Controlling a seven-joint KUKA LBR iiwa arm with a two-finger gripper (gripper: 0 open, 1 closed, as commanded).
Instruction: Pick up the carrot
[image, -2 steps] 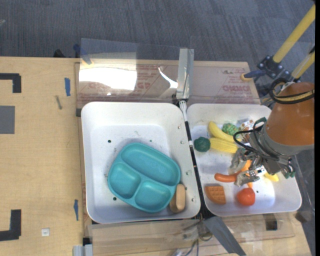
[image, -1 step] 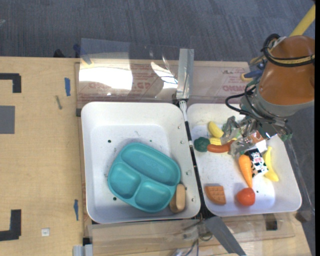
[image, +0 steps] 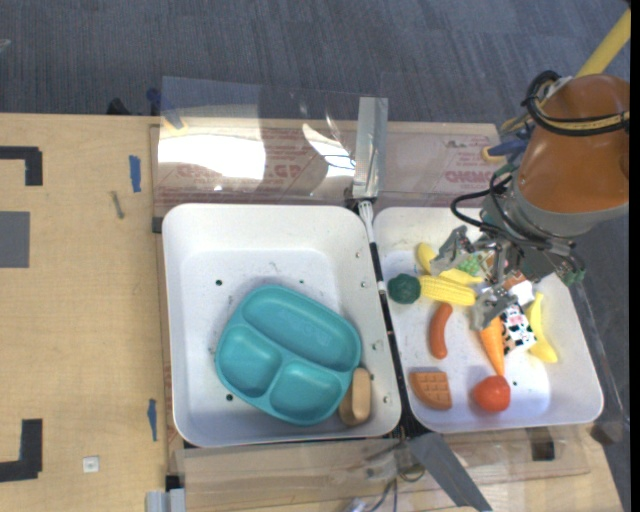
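The bench (image: 70, 300) spreads widest, bare wood reaching off to the left, and on it sit the left bin (image: 200, 240) and the right bin (image: 570, 390) with their inner rims touching down the middle. The arm (image: 585, 150) comes next in bulk, its orange band hanging over the right bin's far right corner, with a clear plastic sheet (image: 280, 150) standing behind both bins' back edges. The teal divided plate (image: 288, 352) takes up most of the left bin's floor, leaving open white around its far and left sides. The gripper (image: 492, 290) is down among the toys in the right bin, and whether its fingers are spread or closed I cannot tell (cables and parts clutter the spot). The carrot (image: 492, 348) lies just below the fingers, tilted, near the bin's middle. To their left lie the corn cob (image: 447, 290) and sausage (image: 439, 330); to their right, close to the rim, a banana (image: 541, 325). Below them a tomato (image: 490, 394) and waffle (image: 431, 388) sit near the front edge.
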